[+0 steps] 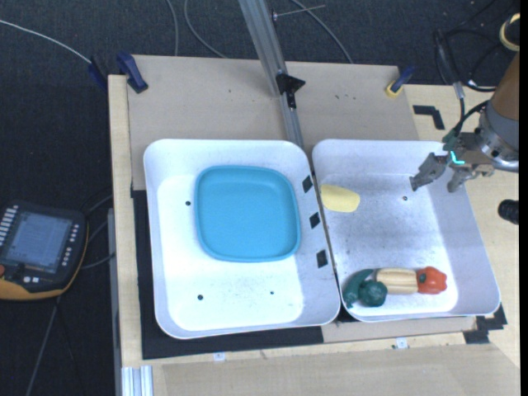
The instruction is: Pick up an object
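Arm (503, 114) reaches in from right; gripper (441, 176) hangs over right bin (396, 221) far corner, fingers apart, nothing between them.

Both white bins (165, 246) look like smooth, slightly glossy plastic, the right one speckled grey. The blue tray (247, 213) is smooth matt plastic. The tabletop (206, 97) looks like pale bare wood.
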{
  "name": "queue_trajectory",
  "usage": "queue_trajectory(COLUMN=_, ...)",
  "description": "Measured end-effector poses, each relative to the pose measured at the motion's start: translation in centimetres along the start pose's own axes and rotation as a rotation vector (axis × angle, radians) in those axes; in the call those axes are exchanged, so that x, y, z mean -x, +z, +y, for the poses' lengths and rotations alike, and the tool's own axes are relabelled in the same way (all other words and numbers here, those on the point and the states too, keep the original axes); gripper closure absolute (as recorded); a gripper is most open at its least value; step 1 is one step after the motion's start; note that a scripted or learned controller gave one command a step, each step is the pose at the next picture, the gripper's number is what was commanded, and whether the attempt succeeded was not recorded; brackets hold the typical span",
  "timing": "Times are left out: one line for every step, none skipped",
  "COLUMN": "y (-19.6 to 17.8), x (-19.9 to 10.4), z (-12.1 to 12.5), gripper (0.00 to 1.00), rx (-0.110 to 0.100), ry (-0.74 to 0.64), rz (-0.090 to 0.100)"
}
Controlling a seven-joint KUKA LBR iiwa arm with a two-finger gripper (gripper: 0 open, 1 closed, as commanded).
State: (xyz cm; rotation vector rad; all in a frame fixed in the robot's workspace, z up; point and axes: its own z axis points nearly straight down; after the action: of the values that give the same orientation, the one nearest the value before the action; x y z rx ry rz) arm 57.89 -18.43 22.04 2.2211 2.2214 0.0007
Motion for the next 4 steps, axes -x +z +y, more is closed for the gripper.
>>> queue_trajectory(y=0.0, x=0.0, z=0.0, gripper=0.0, rx=0.0, ry=0.0, rz=0.0)
queue_trajectory(y=5.8, x=0.0, z=0.7, gripper=0.0, rx=-0.005, ry=0.0, rz=0.001)
queue_trajectory(y=10.5, x=0.1, z=1.5, gripper=0.0, rx=-0.004, ry=0.0, rz=0.001)
queue_trajectory(y=12.6, x=0.0, z=1.5, gripper=0.0, rx=-0.002, ry=0.0, rz=0.0)
